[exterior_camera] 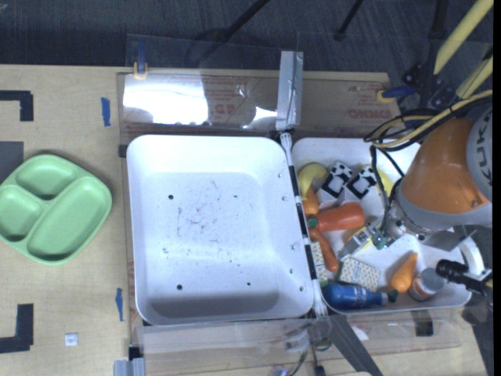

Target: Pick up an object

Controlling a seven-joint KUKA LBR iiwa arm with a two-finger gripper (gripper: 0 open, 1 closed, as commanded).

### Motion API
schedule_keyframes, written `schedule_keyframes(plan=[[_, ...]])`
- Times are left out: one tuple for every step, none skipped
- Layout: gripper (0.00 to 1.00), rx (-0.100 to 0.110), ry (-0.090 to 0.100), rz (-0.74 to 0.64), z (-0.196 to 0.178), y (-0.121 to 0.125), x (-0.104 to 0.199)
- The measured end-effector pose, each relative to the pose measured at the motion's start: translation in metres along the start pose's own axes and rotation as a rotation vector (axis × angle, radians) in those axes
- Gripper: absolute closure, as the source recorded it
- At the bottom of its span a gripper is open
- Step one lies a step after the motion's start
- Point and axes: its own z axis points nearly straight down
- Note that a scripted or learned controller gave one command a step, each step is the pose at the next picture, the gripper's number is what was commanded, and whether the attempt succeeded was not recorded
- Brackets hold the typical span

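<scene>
The right bin (344, 149) is crowded: a yellow banana (310, 175) at its far left corner, black-and-white dice (348, 180) beside it, an orange-red bottle (340, 217) nearer, a speckled sponge (359, 273), a carrot-like piece (403, 271), and a blue bottle (352, 294) along the near wall. The tool (377, 237) sits low just right of the orange-red bottle; its state I cannot tell. The left bin (149, 210) adjoins it. A green divided plate (51, 207) lies on the counter (63, 100).

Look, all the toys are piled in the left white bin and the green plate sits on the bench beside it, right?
Not quite. The camera view shows the toys, like the blue bottle and the orange carrot, piled in the right white bin, under the arm. The green plate does sit on the bench beside the left white bin.
</scene>
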Motion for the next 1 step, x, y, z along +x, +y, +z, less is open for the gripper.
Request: schedule_keyframes(plan=[[0.0,0.017,0.016,-0.029,0.0208,0.0632,-0.0408]])
